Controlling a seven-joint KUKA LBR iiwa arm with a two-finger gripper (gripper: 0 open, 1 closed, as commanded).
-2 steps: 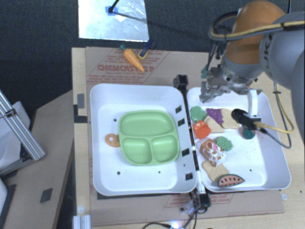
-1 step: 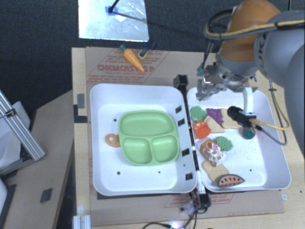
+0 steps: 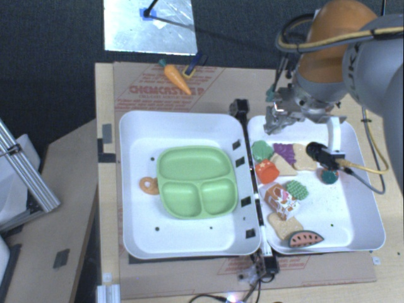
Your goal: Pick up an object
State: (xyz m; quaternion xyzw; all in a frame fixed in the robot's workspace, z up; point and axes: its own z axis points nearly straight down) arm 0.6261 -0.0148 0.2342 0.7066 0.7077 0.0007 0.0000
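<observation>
The right bin [image 3: 363,223] holds several toy foods: a green leafy piece [image 3: 262,149], purple grapes [image 3: 285,151], a red-orange pepper [image 3: 267,171], a green broccoli-like piece [image 3: 297,190], a cake slice [image 3: 281,201], a slice of bread [image 3: 280,225] and a watermelon slice [image 3: 305,238]. A teal round piece [image 3: 329,176] lies toward the bin's right. My gripper [image 3: 276,124] hangs over the far left corner of this bin, just beyond the leafy piece and the grapes. Nothing shows in its grasp.
The left bin [image 3: 136,226] bears a green divided plate [image 3: 194,182] and a small orange ring [image 3: 149,185]. A toy carrot [image 3: 177,79] lies on the cardboard behind the bins, near a foil sheet [image 3: 149,17]. A black cylinder [image 3: 319,153] with a yellow cable hangs from the wrist over the right bin.
</observation>
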